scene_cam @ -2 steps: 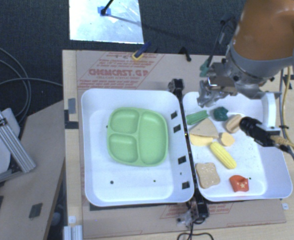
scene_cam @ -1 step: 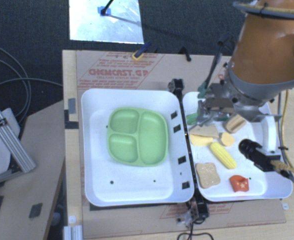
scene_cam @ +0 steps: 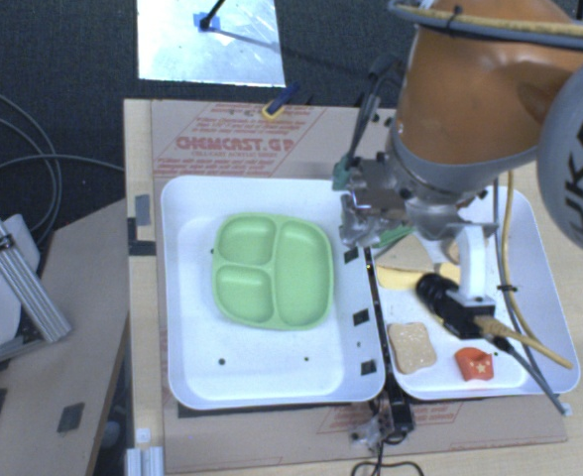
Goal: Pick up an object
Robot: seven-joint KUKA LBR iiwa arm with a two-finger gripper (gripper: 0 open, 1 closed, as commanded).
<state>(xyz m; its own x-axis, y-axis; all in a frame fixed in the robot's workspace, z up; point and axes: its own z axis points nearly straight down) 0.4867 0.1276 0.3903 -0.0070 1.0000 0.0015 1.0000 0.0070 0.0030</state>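
Cardboard sheet (scene_cam: 234, 139) under bins, foil panel (scene_cam: 210, 28) behind.

A single fixed camera looked down at a slant from above the bench (scene_cam: 143, 296), taking in both white bins: the left bin (scene_cam: 197, 365) sat at the frame's center, the right bin (scene_cam: 549, 296) toward the lower right. The arm (scene_cam: 490, 77) entered from the right, close to the lens, looming large in the upper right of the frame.

Red "CHEMCAST GP" print on cardboard sheet (scene_cam: 234, 143) behind bins; letters "UKA" on arm (scene_cam: 581, 157).
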